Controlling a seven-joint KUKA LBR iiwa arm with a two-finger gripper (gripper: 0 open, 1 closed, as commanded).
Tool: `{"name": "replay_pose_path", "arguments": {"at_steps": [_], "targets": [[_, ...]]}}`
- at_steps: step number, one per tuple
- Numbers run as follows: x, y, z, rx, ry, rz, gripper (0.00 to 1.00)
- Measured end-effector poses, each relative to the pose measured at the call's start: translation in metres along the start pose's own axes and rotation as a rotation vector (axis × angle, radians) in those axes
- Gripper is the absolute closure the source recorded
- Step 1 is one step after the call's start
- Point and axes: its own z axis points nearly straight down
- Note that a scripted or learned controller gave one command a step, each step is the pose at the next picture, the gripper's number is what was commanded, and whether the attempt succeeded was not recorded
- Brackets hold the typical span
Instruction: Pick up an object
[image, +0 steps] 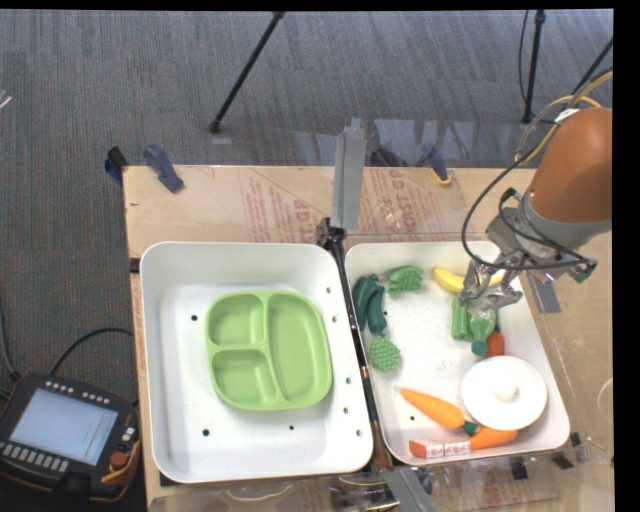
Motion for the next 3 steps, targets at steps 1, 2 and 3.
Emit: {"name": "replay_pose_path", "arguments": {"at_steps": [1,2,3], "targets": [[0.032,0.040,0.078,-0.012,0.007,-0.105,1.00],[0.030,0.037,0.073,-0.003,0.002,-0.104,0.00],[0.027,0.038,0.062,-0.002,-0.003,-0.107,1.00]]}}
